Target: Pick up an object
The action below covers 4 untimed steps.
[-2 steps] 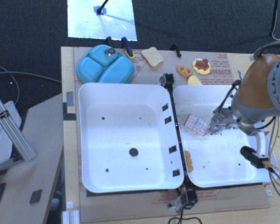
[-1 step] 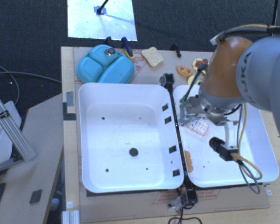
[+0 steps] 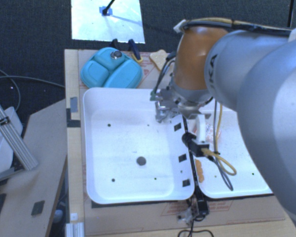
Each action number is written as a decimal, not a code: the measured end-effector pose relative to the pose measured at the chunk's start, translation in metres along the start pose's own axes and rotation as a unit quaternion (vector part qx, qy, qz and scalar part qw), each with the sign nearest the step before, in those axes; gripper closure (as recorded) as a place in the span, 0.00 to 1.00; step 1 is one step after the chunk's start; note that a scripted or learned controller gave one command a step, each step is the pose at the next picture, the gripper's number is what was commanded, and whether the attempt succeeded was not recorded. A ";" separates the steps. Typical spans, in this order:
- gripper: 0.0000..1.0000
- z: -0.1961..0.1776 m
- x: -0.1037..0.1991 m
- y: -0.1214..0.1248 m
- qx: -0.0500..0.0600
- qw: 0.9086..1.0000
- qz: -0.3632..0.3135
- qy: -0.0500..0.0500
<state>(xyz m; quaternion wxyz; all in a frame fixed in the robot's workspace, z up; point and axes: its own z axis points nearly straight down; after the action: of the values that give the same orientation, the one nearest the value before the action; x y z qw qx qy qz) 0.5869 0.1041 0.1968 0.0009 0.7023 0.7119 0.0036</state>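
A small dark grey disc (image 3: 141, 160) lies flat on the floor of the left white bin (image 3: 96, 132), near its middle. My gripper (image 3: 162, 113) hangs over the far right part of that bin, close to the wall between the two bins, well behind and right of the disc. Nothing shows in the gripper. In the right bin (image 3: 246, 177), a small orange object (image 3: 199, 171) lies by the dividing wall, and a red-and-white object (image 3: 203, 130) sits partly hidden under the arm.
A blue lidded container (image 3: 111, 69) stands behind the left bin. A tan piece (image 3: 158, 58) and a blue-handled tool (image 3: 133, 48) lie near it. My bulky grey arm (image 3: 256, 83) covers much of the right bin.
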 end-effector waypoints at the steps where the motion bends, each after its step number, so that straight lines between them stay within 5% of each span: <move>1: 1.00 0.086 0.080 -0.002 0.005 1.000 0.001 -0.001; 2: 1.00 0.113 0.096 -0.093 0.004 1.000 0.006 -0.002; 3: 1.00 0.111 0.023 -0.041 0.000 1.000 0.009 -0.003; 4: 1.00 -0.233 -0.018 -0.031 -0.008 1.000 0.006 0.000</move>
<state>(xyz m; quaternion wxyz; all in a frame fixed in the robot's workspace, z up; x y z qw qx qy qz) 0.5549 0.0845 0.4291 0.0067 0.7063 0.7079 0.0091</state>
